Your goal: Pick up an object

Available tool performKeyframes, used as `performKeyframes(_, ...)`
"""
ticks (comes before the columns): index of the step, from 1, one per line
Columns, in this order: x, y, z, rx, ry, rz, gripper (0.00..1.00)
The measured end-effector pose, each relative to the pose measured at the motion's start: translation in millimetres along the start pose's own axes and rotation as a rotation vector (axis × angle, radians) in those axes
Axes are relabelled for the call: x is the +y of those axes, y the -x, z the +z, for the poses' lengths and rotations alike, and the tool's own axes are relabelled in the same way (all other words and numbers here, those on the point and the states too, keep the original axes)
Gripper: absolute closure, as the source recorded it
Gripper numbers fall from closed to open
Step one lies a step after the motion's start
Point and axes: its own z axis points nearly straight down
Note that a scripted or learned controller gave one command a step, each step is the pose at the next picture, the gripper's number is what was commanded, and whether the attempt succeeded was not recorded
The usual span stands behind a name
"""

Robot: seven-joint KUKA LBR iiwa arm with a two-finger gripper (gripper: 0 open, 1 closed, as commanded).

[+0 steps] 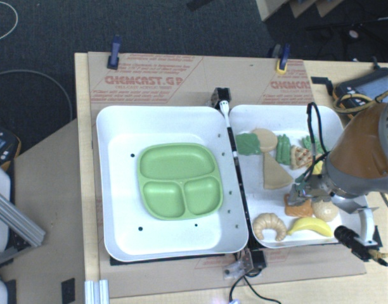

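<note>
I see the grey arm with its orange band reaching in from three o'clock, its gripper [303, 192] low in the right white bin [245, 116] — whether it is spread or pinching, I cannot tell. Just at its six o'clock lie a yellow plastic banana [310, 227] and a tan toy croissant [271, 225]. The left white bin [111, 132] holds a green three-compartment plastic tray [179, 180].

Dark carpet floor [118, 18], pale wooden bench [92, 170], loose white cable [7, 21]
</note>
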Motion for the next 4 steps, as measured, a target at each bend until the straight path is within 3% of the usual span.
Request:
performKeyframes(1,0,0,-10,-0.001,0.002,0.001,1.00)
performKeyframes(2,33,-69,-93,0.002,0.006,-0.010,1.00)
performKeyframes(3,-2,-121,-87,0.005,-0.009,-0.006,1.00)
performKeyframes(4,-1,-200,-89,0.003,-0.005,-0.008,1.00)
